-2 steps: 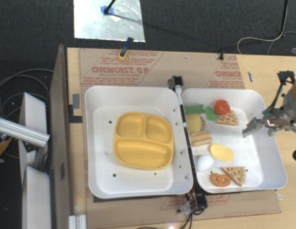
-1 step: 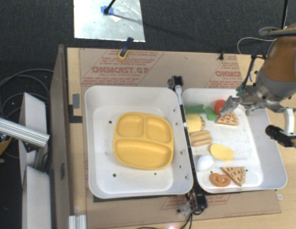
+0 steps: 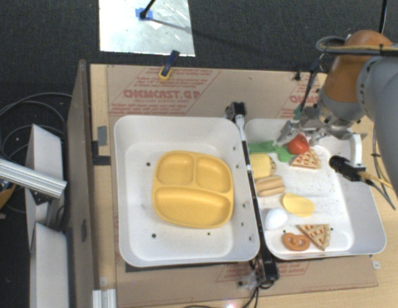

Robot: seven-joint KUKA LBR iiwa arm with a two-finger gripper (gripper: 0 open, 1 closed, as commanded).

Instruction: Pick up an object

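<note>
My gripper [image 3: 301, 136] hangs over the back of the right bin [image 3: 372, 230], its fingers spread open. A red toy fruit [image 3: 299, 145] lies just below and between the fingertips. I cannot tell whether they touch it. A green toy piece [image 3: 262, 147] lies to its left and a pizza slice [image 3: 306, 160] to its front right. Nearer the front lie a yellow block [image 3: 260, 166], a pair of sausage buns [image 3: 269, 185], a yellow disc [image 3: 298, 205], a white egg [image 3: 275, 219], a brown ring [image 3: 293, 241] and a second pizza slice [image 3: 316, 235].
The left bin [image 3: 131, 236] holds a yellow divided plate [image 3: 192, 188]. A black clip [image 3: 236, 111] sits on the rim between the bins. A black part of the arm [image 3: 343, 167] reaches over the right bin's right side. Cardboard [image 3: 186, 85] lies under both bins.
</note>
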